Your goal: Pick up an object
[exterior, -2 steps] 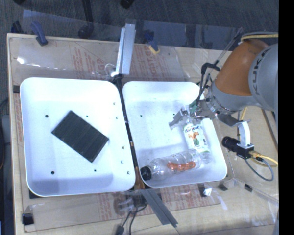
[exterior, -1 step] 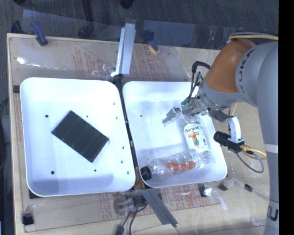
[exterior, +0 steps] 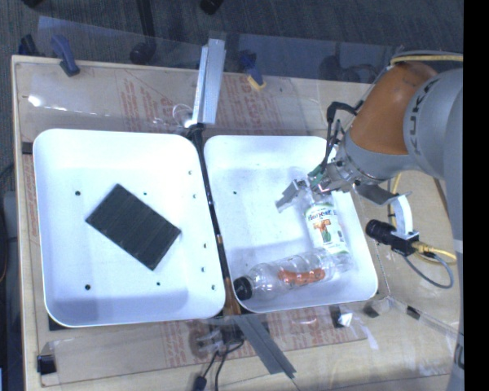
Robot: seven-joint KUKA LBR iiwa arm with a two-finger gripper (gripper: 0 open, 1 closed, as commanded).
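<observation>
My gripper (exterior: 294, 192) is low in the right bin (exterior: 253, 157), near its right-hand middle. Just below and to the right of it lies a small white bottle (exterior: 326, 228) with a green and red label, its top end pointing up toward the gripper. I cannot tell whether they touch. A clear plastic bottle (exterior: 297, 271) with a black cap lies on its side along the front wall of the same bin. A flat dark grey rectangular pad (exterior: 134, 226) lies at an angle in the middle of the left bin (exterior: 65, 149).
The two bins meet at a dark divider (exterior: 212, 218). A metal bar (exterior: 209, 80) stands up behind that seam. Blue clamps (exterior: 65, 59) hold the board at the back edge.
</observation>
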